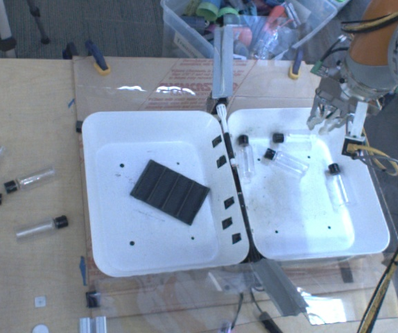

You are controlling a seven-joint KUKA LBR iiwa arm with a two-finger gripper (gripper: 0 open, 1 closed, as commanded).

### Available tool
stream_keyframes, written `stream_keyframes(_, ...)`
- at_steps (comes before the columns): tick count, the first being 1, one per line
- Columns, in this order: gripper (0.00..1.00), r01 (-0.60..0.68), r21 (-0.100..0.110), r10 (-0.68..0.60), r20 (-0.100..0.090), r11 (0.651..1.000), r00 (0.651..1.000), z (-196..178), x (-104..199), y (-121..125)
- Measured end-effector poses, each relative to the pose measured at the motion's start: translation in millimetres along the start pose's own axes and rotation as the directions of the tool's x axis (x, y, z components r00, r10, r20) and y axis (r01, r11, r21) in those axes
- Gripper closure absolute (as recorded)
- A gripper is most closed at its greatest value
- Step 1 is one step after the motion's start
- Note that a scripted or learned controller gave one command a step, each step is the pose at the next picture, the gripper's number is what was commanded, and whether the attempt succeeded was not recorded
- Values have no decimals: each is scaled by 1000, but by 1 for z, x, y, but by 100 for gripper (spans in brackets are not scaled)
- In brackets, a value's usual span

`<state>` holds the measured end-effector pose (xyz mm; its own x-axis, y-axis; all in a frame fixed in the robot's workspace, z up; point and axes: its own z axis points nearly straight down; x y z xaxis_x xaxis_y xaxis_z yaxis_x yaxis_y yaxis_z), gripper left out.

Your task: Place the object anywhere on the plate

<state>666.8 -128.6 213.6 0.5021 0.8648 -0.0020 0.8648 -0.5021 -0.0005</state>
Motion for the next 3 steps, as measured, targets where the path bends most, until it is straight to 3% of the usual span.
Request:
stream_keyframes(1, 100, -203, 0, 203, -2, 979, 979, -60, 55, -32)
stream_keyframes(2, 100, 202, 4, -202, -1, 979, 979, -22, 146, -119)
stream_keyframes(3, 100, -178, 2, 178, -1, 984, 984, 31, 237, -164)
